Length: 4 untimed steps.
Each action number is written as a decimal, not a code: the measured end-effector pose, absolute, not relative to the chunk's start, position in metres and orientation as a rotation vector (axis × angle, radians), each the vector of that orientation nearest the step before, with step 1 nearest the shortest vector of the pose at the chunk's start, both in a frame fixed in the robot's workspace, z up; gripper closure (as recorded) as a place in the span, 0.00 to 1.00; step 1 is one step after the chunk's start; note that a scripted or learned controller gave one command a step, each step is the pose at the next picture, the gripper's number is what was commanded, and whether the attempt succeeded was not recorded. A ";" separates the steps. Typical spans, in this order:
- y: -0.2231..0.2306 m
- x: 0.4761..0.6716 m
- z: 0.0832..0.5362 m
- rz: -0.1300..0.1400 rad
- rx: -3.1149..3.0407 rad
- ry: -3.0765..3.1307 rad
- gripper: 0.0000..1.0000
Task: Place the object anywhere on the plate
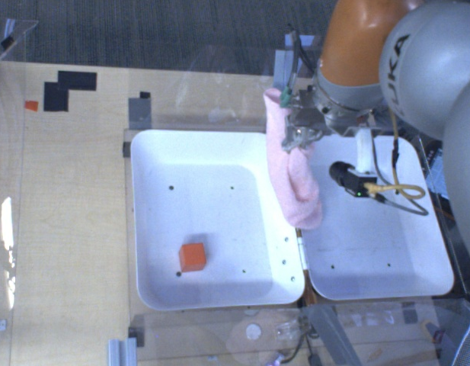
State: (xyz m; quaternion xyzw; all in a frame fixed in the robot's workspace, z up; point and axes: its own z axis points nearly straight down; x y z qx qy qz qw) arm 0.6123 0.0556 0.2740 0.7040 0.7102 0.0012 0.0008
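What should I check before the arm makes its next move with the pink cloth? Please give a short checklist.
1. Soft pink cloth between the fingers of the gripper: ok.
2. Cloth's lower end lifted off the bins: cannot tell.
3. Plate found as target: cannot tell.
4. Small orange cube in left white bin, apart from cloth: ok.
5. Black part with yellow cable over right white bin, apart from cloth: ok.

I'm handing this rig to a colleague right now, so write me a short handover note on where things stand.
Gripper: over the seam between the bins, shut on the pink cloth, which hangs from it.
Cloth's lower end drapes over the rim of the right bin.
Orange block: lies in the left bin, untouched.
No plate can be made out.
Done: cloth lifted.
Left: find the plate, set the cloth on it, release.
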 end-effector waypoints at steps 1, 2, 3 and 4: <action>0.109 0.598 0.232 0.003 2.249 2.193 1.00; 0.132 0.594 0.231 0.002 2.097 2.338 1.00; 0.178 0.577 0.168 0.001 2.116 2.322 1.00; 0.157 0.572 0.162 0.002 2.068 2.365 1.00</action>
